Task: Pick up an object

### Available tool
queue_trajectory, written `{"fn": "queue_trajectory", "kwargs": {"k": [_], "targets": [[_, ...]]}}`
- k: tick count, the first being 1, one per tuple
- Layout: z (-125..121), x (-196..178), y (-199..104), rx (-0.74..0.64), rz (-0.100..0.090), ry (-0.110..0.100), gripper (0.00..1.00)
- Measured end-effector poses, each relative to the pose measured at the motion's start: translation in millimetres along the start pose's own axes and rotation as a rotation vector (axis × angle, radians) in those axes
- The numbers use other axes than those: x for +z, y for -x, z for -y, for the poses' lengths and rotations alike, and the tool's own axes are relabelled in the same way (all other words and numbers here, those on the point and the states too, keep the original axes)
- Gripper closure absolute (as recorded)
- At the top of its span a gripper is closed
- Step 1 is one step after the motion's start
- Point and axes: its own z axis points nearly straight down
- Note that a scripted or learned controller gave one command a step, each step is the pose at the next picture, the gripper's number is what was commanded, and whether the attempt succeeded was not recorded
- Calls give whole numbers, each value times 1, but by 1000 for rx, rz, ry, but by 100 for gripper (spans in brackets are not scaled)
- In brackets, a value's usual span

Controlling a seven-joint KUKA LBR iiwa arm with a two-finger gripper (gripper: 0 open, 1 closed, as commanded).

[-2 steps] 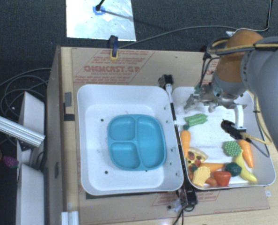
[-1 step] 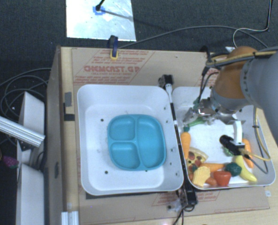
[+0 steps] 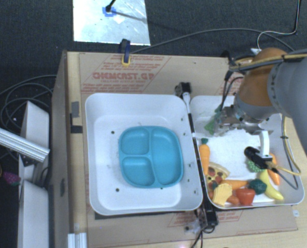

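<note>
Gripper (image 3: 214, 124) raised over far-left part of right bin (image 3: 290, 199), something green between its fingers, apparently clamped. Pick seemingly made, lift barely begun. Carrot (image 3: 204, 155), pizza slice (image 3: 215, 171), banana (image 3: 272, 186) lying below. Blue divided plate (image 3: 150, 156) in left bin (image 3: 104, 200).

A blue divided plate (image 3: 150, 156) lies in the left white bin (image 3: 99, 118), on a cardboard-topped bench (image 3: 143, 74).

Grey arm (image 3: 293, 81), orange wrist band (image 3: 254, 84), thin cables.
</note>
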Motion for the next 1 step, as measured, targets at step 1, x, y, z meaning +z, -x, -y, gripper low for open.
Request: {"fn": "queue_trajectory", "kwargs": {"k": [1], "targets": [[0, 0, 0, 0, 0, 0, 0]]}}
